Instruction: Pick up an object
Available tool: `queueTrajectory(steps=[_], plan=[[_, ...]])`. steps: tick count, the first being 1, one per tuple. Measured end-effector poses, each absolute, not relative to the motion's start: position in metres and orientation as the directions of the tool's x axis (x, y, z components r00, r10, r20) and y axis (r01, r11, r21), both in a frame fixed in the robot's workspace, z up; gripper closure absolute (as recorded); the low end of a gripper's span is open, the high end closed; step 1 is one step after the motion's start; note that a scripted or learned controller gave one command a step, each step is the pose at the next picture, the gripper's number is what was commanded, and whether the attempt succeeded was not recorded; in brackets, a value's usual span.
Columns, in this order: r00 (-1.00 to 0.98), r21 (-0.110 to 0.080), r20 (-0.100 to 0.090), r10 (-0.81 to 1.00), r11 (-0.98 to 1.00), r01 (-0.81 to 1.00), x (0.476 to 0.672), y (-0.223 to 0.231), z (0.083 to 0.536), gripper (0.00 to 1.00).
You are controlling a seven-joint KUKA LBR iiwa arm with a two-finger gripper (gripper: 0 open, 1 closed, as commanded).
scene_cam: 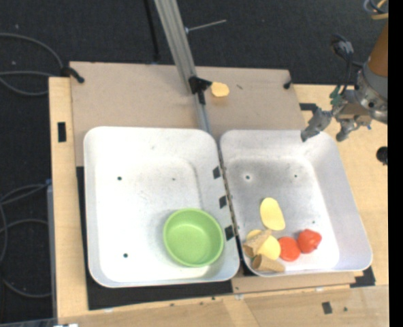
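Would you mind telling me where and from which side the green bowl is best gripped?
Probably at the rim of the green bowl, from straight above, one finger inside and one outside. It sits upright and open in the left bin; its far rim has more room than the side near the bin's wall.

Bins: two, white, side by side, left bin (120, 162) and right bin (324, 176)
Bowls: one, green bowl (192, 236), in the left bin
Red pieces: two, first (310, 240), second (288, 248), in the right bin
Yellow pieces: three, oval (272, 214), lump (269, 248), small bit (220, 89) on the bench
Tan pieces: at least one (269, 265); the heap hides any more
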State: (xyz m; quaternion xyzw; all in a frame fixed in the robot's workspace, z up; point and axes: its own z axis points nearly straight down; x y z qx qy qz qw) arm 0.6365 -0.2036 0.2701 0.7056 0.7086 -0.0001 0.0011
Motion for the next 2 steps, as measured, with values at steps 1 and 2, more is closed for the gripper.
queueTrajectory(steps=[1, 2], plan=[[-0.005, 0.001, -0.003, 1.000, 0.005, 1.000, 0.636, -0.204, 0.270, 0.00], [-0.004, -0.005, -0.002, 1.000, 0.004, 1.000, 0.632, -0.197, 0.212, 0.00]])
